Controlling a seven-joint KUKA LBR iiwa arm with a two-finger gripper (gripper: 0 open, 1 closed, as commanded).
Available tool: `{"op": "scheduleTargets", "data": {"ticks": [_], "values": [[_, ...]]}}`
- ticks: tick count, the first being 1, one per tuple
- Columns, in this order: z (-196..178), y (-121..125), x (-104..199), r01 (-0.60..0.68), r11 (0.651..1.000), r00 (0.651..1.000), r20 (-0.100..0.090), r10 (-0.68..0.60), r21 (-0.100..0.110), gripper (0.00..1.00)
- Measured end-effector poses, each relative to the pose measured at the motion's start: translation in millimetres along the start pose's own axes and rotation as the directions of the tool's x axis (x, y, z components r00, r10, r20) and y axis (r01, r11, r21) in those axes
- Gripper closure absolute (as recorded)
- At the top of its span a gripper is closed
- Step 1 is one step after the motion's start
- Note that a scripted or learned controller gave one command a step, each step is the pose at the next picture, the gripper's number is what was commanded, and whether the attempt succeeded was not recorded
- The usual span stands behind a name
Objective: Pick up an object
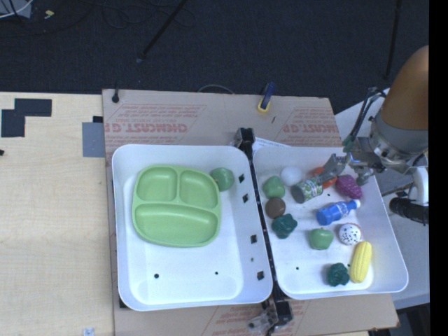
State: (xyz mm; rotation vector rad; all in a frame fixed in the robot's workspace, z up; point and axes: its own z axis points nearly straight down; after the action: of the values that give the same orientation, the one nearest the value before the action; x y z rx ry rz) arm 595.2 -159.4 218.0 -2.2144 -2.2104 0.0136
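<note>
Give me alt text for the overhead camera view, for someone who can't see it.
The arm's tool hovers at the right bin's far edge, near a small bottle and purple grapes, among toy foods including a blue bottle and corn. The left bin holds a green divided plate and a green ball.

Small toys scattered in the right bin (pixel 392 257): blue bottle (pixel 337 211), purple grapes (pixel 348 185), yellow corn (pixel 361 260), green apple (pixel 321 239). Lying flat, mostly apart. Grey can (pixel 309 187) tilted beside the grapes.
</note>
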Motion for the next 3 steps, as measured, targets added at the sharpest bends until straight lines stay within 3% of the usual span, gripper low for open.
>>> {"op": "scheduleTargets", "data": {"ticks": [1,3], "values": [[-8,3,0,0.002,1.000,1.000,0.003,-0.002,-0.014,0.00],[90,11,-3,0.002,1.000,1.000,0.001,-0.002,-0.008,0.00]]}}
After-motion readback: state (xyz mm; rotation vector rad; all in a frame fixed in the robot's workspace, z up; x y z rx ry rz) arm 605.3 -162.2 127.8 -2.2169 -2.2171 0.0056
